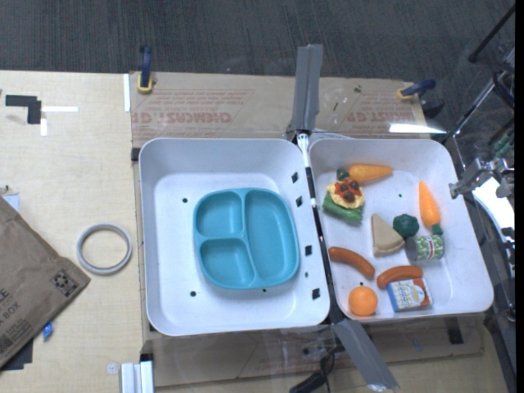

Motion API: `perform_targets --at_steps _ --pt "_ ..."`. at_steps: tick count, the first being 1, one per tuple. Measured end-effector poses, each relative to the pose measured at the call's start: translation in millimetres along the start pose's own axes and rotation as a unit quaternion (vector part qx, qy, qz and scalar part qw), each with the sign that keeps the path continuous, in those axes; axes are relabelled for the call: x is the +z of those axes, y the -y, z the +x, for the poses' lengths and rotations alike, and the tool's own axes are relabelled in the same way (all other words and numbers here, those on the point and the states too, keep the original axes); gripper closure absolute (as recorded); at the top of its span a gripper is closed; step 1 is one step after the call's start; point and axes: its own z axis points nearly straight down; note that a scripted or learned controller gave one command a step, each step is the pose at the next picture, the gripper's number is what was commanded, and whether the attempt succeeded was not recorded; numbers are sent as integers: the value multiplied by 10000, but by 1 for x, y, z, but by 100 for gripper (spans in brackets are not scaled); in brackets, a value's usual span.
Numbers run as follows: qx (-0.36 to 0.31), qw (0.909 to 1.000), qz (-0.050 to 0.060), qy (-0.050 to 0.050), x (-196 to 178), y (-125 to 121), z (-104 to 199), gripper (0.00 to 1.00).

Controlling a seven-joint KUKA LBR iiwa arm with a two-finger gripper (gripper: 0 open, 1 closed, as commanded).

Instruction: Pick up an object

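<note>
while toys (pixel 385 236) crowd the right bin (pixel 458 178), its far-right edge lies bare.

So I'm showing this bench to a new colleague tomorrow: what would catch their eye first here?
Most likely the turquoise divided plate, lying alone in the middle of the left bin. Next, the bright heap of toy food in the right bin: two carrots at the top and right, two sausages, and an orange near the front. A roll of tape lies on the bench to the left.
</note>
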Motion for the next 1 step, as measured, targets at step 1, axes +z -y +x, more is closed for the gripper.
perform_targets --at_steps 1 --pt "394 9992 4 -2 102 -80 56 0"
